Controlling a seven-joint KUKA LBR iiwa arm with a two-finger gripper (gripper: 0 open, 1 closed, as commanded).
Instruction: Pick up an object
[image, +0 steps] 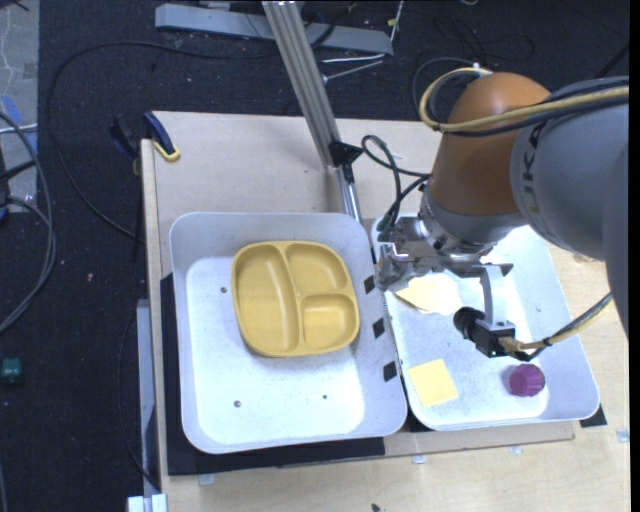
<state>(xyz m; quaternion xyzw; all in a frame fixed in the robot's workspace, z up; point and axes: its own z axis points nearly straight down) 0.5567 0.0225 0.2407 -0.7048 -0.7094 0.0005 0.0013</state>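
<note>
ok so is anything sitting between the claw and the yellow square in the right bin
Nothing visible does. The claw is over the pale yellow piece at the back of the right bin, and the yellow square lies nearer the front with bare bin floor between them. The purple ball sits off to the side.

A divided tray (296, 298) lies in the left bin (200, 400); a square block (432, 382) and, apparently, a ball (526, 380) in the right (570, 400).

Grey arm (570, 160) reaching in from the right, orange band (490, 130) above the wrist, bent downward, gripper (440, 270) lowered beneath it, mostly hidden by the wrist.
</note>
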